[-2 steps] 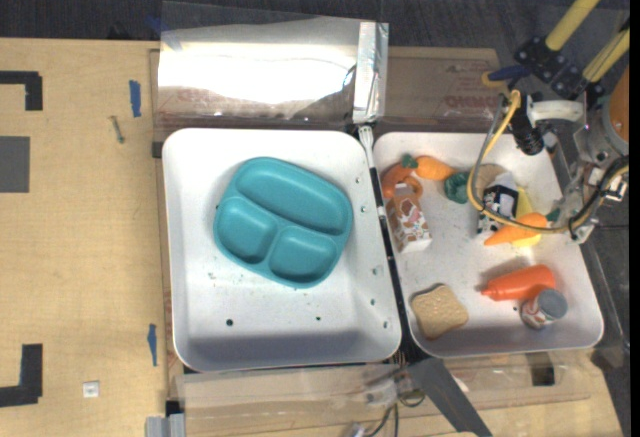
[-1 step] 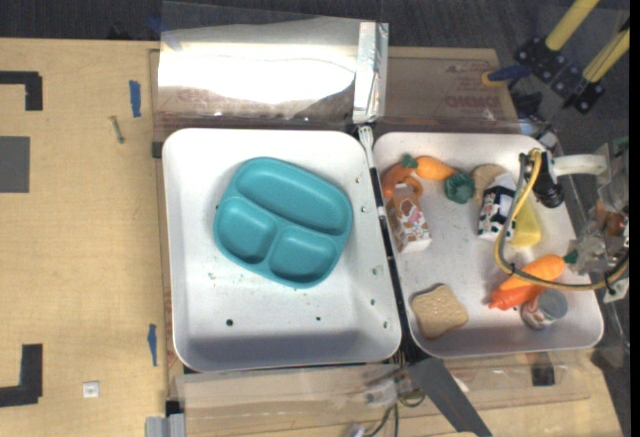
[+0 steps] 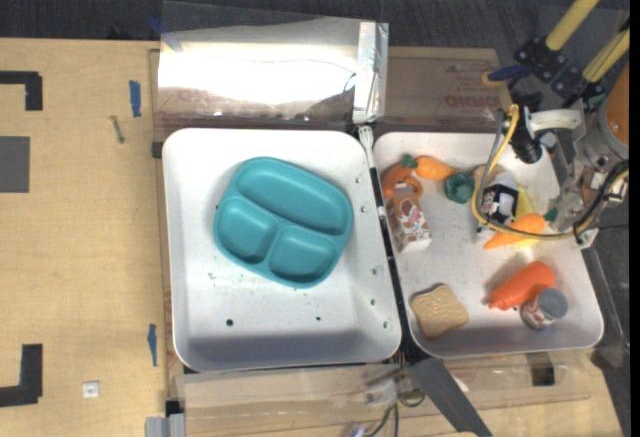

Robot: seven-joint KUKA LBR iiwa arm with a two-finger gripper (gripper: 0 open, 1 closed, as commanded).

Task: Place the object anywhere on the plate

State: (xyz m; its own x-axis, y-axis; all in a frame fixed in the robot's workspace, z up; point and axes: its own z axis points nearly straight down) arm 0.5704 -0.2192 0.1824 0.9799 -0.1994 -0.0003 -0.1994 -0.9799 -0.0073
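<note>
Arm (image 3: 618,115): grey casing w/ orange band above wrist, cut off at frame edge. Gripper (image 3: 577,209): slim, dull grey metal, approx. boxy; detail too blurred to read. Thin dark wires + yellow cable loop run alongside wrist.

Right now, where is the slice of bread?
The bread slice lies in the right bin, in its lower left corner in the camera view, below the small carton and left of the orange bottle.
</note>
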